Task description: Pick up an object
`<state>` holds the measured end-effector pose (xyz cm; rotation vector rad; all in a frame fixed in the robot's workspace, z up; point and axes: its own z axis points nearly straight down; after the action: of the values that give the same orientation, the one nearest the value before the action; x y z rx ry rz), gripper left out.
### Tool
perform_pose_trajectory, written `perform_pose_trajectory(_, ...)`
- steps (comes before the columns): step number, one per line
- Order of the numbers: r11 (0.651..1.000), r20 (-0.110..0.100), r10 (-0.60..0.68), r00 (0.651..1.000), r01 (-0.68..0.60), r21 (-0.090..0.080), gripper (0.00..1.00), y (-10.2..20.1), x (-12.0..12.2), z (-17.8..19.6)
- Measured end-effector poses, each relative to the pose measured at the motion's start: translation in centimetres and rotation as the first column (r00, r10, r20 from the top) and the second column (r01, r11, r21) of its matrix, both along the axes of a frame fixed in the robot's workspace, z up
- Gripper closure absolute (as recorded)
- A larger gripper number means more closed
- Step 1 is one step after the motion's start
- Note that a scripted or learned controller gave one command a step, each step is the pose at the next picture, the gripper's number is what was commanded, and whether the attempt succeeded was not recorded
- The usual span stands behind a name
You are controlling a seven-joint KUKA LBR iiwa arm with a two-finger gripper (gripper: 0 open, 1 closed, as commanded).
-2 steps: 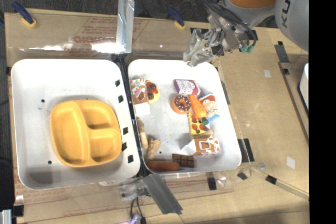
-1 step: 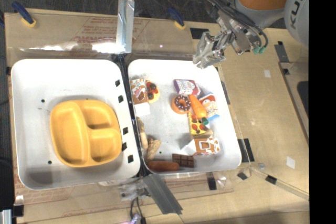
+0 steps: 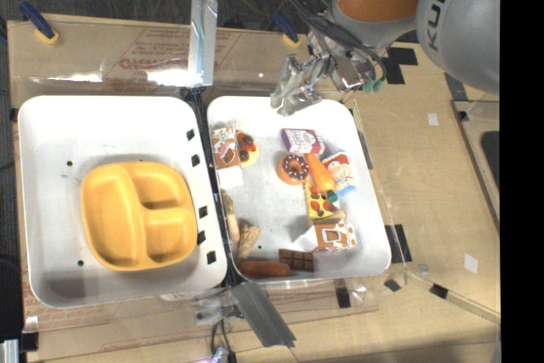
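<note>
My gripper (image 3: 291,94) hangs over the far rim of the right bin (image 3: 263,183), above its back edge, with nothing visible between its fingers. Below it in the bin lie a purple packet (image 3: 299,139), a chocolate donut (image 3: 294,168), an orange carrot (image 3: 320,174) and a small pastry card (image 3: 229,146). Nearer the front sit a pizza slice (image 3: 322,205), a small carton (image 3: 334,237), a chocolate bar (image 3: 297,259), a sausage (image 3: 263,269) and a peanut-like piece (image 3: 246,238).
The left bin (image 3: 51,140) holds a yellow divided tray (image 3: 138,213). A silver upright bracket (image 3: 203,42) stands behind the seam between the bins. Cables hang near the wrist (image 3: 357,72). Blue clamps (image 3: 38,21) sit at the bench's back edge.
</note>
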<state>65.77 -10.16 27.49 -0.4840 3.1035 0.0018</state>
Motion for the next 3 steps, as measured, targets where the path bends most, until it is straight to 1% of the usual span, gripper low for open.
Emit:
perform_pose_trajectory(2,1.0,0.006,0.002,1.0,-0.002,-0.003,1.0,0.0,0.2,2.3)
perform_pose_trajectory(3,0.975,0.005,-0.221,0.975,0.221,-0.003,1.0,-6.4,-1.6,5.5)
